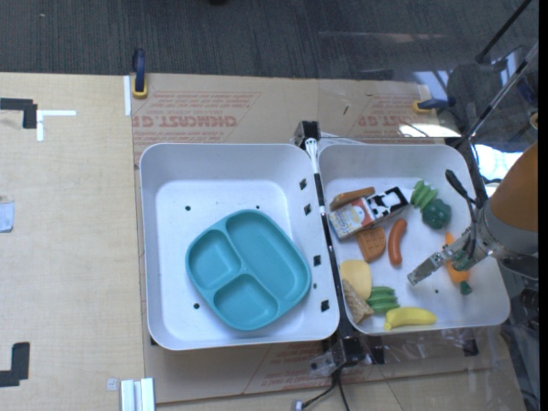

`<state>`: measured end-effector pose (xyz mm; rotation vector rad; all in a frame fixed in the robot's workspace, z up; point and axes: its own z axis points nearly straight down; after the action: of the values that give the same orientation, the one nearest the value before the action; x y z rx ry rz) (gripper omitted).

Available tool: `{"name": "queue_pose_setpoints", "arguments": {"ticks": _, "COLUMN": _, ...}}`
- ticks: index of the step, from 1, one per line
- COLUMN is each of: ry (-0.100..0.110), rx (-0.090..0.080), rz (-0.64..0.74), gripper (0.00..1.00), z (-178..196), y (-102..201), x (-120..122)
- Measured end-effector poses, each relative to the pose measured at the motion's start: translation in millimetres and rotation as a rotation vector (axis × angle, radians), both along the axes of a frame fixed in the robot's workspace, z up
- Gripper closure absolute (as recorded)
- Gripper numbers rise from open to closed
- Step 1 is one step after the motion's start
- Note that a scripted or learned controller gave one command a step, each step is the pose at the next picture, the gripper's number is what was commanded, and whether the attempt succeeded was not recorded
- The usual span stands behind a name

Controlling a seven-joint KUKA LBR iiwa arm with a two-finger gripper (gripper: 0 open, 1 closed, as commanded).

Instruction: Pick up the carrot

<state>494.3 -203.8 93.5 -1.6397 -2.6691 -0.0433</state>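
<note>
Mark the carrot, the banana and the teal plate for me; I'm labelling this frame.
carrot (461, 271): camera view, on its orange body beside the arm's tool.
banana (409, 318): camera view, on the middle of its yellow curve.
teal plate (248, 268): camera view, on the ridge between its compartments.

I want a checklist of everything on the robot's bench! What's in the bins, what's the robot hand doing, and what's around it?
Surface: two white bins side by side, left bin and right bin, on cardboard over a wooden bench.
Job's things: carrot at the right bin's right side, right at the end effector.
Clutter: teal divided plate in the left bin; in the right bin a sausage, banana, broccoli, green pods, a small carton and other toy foods.
Grippers: end effector down in the right bin by the carrot; a grip cannot be told.
Cables: black cable below the bins.
Surroundings: dark carpet beyond the bench, clamps on the cardboard's far edge.
</note>
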Motion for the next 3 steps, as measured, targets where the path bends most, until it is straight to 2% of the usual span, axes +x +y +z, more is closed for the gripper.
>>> {"name": "queue_pose_setpoints", "arguments": {"ticks": 1, "ry": 0.007, "rx": -0.024, "rz": -0.034, "gripper": 0.00, "z": -1.6, "y": 12.0, "x": -12.4}}
{"name": "queue_pose_setpoints", "arguments": {"ticks": 2, "ry": 0.002, "rx": -0.027, "rz": -0.037, "gripper": 1.00, "z": 7.9, "y": 11.1, "x": -10.1}}
{"name": "queue_pose_setpoints", "arguments": {"ticks": 3, "ry": 0.003, "rx": -0.030, "rz": 0.039, "gripper": 1.00, "z": 72.2, "y": 57.7, "x": 1.6}}
